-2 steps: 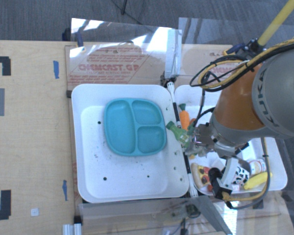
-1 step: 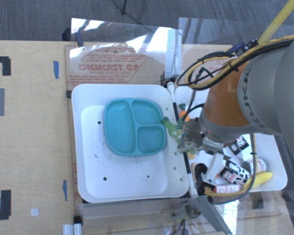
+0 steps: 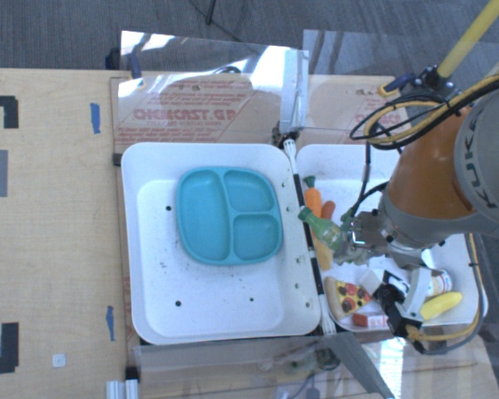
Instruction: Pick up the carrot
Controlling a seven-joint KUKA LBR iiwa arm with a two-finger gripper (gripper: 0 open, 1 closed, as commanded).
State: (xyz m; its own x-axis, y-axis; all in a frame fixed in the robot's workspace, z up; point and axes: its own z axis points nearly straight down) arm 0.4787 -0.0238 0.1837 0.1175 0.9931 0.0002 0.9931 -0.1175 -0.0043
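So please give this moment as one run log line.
arm: over right bin | carrot: lying at bin's left wall, not held | plate: left bin

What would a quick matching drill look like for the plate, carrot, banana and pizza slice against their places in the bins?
Things:
1. teal divided plate
2. carrot
3. banana
4. pizza slice

Places:
A. right bin, near its lower right corner
B. left bin, around the middle
C. right bin, upper left, close to the divider
D. right bin, lower left, below the gripper

Pairs: 1-B, 2-C, 3-A, 4-D
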